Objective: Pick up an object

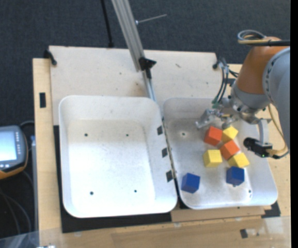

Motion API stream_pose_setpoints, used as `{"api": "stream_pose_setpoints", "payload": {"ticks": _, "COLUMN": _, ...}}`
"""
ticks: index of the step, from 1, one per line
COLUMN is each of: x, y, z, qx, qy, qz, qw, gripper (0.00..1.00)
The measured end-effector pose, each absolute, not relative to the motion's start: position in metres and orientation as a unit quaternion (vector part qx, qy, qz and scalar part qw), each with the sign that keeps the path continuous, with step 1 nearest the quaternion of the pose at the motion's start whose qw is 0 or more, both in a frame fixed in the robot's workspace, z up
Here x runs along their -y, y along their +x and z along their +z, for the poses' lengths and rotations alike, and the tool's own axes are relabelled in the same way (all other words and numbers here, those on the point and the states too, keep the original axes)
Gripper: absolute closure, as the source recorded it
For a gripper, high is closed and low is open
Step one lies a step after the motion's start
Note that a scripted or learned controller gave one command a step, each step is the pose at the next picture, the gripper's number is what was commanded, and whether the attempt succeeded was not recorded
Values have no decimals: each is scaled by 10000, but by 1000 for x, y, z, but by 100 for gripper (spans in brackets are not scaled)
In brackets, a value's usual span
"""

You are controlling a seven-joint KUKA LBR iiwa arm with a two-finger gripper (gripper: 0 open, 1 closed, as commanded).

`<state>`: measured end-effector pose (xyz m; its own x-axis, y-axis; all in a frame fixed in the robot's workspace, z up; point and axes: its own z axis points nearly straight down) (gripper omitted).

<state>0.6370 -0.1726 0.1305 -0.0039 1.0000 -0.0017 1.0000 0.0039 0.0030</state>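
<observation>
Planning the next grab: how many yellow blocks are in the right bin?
3. One yellow block beside the gripper, one mid-cluster, one above a blue block. The arm may hide more.

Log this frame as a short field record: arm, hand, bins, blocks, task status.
arm: grey with orange band, reaching in from the right
hand: over the right bin's far part, next to an orange block
left bin: white, shallow
right bin: holds seven blocks: two orange, three yellow, two blue
outlier: blue block near the divider
task status: no block seen between the fingers
</observation>
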Motion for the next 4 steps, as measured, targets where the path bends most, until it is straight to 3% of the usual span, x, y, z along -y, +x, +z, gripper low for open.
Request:
{"api": "stream_pose_setpoints", "payload": {"ticks": 1, "x": 188, "y": 655, "z": 135, "qx": -7086, "qy": 7056, "qz": 11, "qw": 22, "gripper": 0}}
{"api": "stream_pose_setpoints", "payload": {"ticks": 2, "x": 192, "y": 626, "z": 118, "qx": -7090, "qy": 7052, "qz": 40, "qw": 77, "gripper": 0}}
{"api": "stream_pose_setpoints", "payload": {"ticks": 3, "x": 193, "y": 622, "z": 124, "qx": -7078, "qy": 7064, "qz": 16, "qw": 32, "gripper": 100}}
{"api": "stream_pose_setpoints", "payload": {"ticks": 4, "x": 193, "y": 622, "z": 124, "qx": -7077, "qy": 7065, "qz": 15, "qw": 29, "gripper": 0}}
